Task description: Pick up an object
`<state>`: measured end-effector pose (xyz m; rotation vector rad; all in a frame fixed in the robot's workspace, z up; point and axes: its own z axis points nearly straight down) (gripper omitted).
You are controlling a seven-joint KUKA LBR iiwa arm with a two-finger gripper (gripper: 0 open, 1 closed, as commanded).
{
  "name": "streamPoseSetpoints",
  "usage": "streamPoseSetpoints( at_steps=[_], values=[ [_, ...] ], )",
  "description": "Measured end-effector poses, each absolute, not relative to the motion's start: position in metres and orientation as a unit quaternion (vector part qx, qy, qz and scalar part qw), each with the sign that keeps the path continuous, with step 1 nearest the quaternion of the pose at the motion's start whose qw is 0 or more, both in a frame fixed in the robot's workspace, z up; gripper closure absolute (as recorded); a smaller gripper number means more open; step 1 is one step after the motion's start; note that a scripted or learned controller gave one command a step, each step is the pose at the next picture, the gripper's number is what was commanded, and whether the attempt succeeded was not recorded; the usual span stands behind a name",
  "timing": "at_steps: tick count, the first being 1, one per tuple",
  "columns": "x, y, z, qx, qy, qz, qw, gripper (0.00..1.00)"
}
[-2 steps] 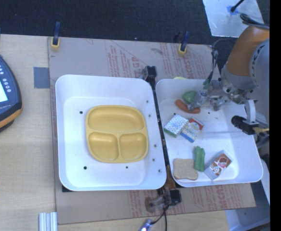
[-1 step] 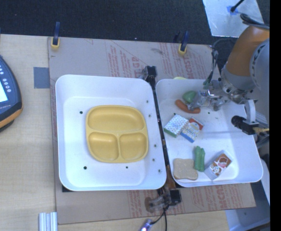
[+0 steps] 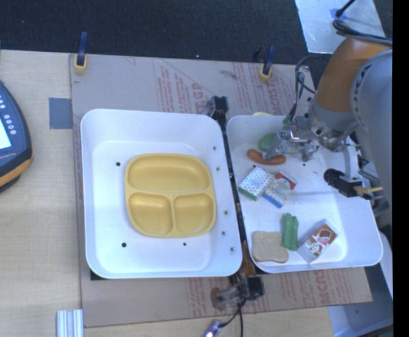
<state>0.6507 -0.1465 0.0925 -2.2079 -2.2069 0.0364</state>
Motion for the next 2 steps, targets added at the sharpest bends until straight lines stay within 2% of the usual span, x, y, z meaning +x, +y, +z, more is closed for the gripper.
streamPoseSetpoints(
  at_steps=[1,2],
  values=[
    [0.652,-0.111,0.093,-0.708,-0.706,0.0096,0.006,0.00],
    [0.575,-0.097,0.091,-0.705,-0.709,0.0021,0.002,0.00]
  ],
)
